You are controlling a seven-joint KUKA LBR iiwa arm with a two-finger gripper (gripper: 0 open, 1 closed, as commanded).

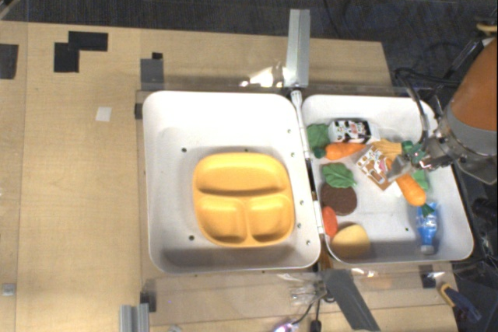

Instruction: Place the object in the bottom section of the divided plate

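A: Here, where is the gripper [410,160]?
B: Over the right bin [459,245], above a carrot [412,189] and beside a printed packet [375,163] (whether it grips anything: cannot tell).
A: And the divided plate [242,197]?
B: Yellow, in the left bin [167,167]; its bottom sections hold nothing.

Divided plate [243,197]: yellow plastic, smooth, slight sheen. Bins [167,167]: white, smooth, matt plastic look. Bench [70,190] around the plate's bin: pale wood-look, matt. Right of the plate, blue bottle [426,226]: glossy.
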